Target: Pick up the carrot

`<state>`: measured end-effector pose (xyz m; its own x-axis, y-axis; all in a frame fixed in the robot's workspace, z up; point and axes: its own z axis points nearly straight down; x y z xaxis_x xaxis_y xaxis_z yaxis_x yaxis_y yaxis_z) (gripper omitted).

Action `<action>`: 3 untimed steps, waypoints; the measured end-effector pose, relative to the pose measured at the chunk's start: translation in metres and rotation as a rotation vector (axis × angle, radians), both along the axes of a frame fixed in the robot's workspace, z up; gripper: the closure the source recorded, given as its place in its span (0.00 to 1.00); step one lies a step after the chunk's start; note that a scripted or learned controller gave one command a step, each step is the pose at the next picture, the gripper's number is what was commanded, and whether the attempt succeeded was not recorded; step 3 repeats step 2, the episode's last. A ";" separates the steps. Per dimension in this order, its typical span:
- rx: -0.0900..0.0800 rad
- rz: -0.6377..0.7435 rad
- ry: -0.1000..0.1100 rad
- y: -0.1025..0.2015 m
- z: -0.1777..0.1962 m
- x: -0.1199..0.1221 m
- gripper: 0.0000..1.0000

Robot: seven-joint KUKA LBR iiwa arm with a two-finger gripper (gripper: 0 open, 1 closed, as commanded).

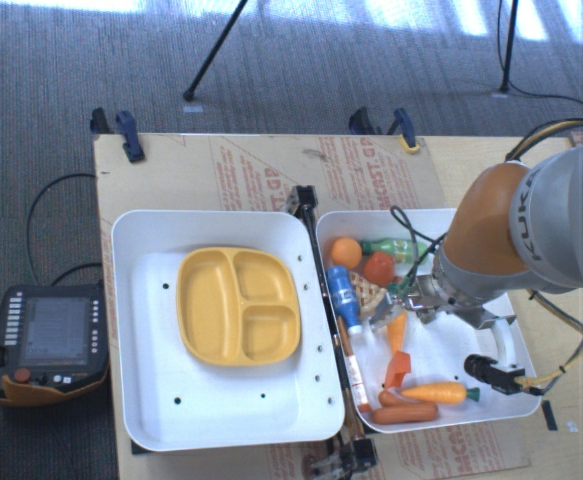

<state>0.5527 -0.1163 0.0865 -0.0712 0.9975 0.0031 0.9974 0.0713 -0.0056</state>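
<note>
The arm (516, 230) comes in from the right and its orange band and grey wrist cover the upper right part of the right bin (441, 423), hiding whatever lies beneath. The gripper (403, 303) sits low over the bin's middle, among cables and dark fittings; whether it is spread or closed cannot be made out, and nothing can be seen clamped in it. An orange wedge-shaped piece (398, 330) lies just below the gripper, too close to tell whether they touch.

The carrot (434, 393), orange with a green stem end pointing right, lies near the front edge of the right bin, apart from the gripper. Just in front of it, almost touching, lies a sausage (405, 414). A small red-orange piece (398, 368) sits just beside the carrot's tip on the left.

Further back in the same bin are an orange (345, 252), a tomato (378, 268), a green bottle (388, 247) partly hidden by cables, and a blue bottle (342, 296) lying along the left wall. A tan, waffle-like item (371, 294) is half covered between them and hard to identify.

The left bin (141, 368) holds a yellow divided plate (239, 304). A teach pendant (46, 343) rests on the carpet at the far left, and blue clamps (129, 134) grip the bench's back edge.
</note>
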 end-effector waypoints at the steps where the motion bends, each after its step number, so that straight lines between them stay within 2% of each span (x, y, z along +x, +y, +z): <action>1: 0.001 -0.006 0.000 -0.001 0.010 0.001 1.00; 2: -0.001 -0.115 -0.006 0.068 0.114 0.055 1.00; 3: -0.001 -0.115 -0.006 0.068 0.114 0.055 1.00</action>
